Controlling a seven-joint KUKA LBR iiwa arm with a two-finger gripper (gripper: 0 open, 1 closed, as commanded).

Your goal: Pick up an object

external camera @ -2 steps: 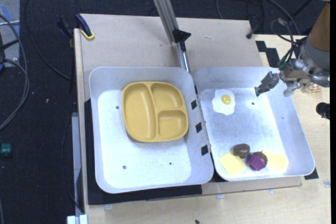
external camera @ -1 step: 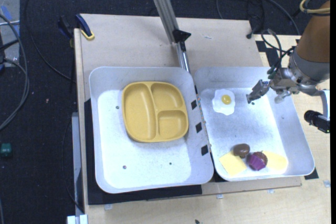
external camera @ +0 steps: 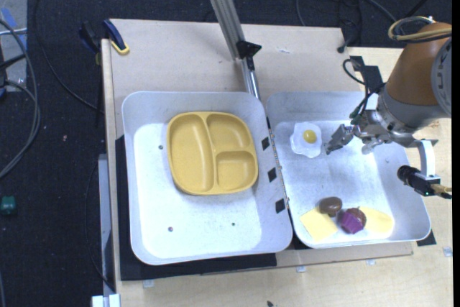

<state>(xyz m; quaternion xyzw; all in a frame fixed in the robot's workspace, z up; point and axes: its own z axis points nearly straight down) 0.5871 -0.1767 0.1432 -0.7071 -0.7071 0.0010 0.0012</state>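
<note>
On the bench point(external camera: 180, 57), the left bin point(external camera: 144, 226) holds a yellow divided plate point(external camera: 212, 152). In the right bin point(external camera: 402, 223), a fried egg point(external camera: 307, 139) lies near the far left corner. Just right of it hovers the tool point(external camera: 343, 139), fingers apart, gripping nothing. Near the front wall, a brown object point(external camera: 330, 206) and a purple object point(external camera: 351, 220) rest on a yellow slice point(external camera: 320, 225).

A mustard-yellow three-compartment plastic tray point(external camera: 213, 153) lies in the white left bin point(external camera: 144, 226). The white right bin point(external camera: 402, 226) holds a white-and-yellow fried-egg toy point(external camera: 307, 139), a brown round piece point(external camera: 330, 206), a purple lump point(external camera: 352, 221) and a pale yellow flat slice point(external camera: 320, 225).
</note>
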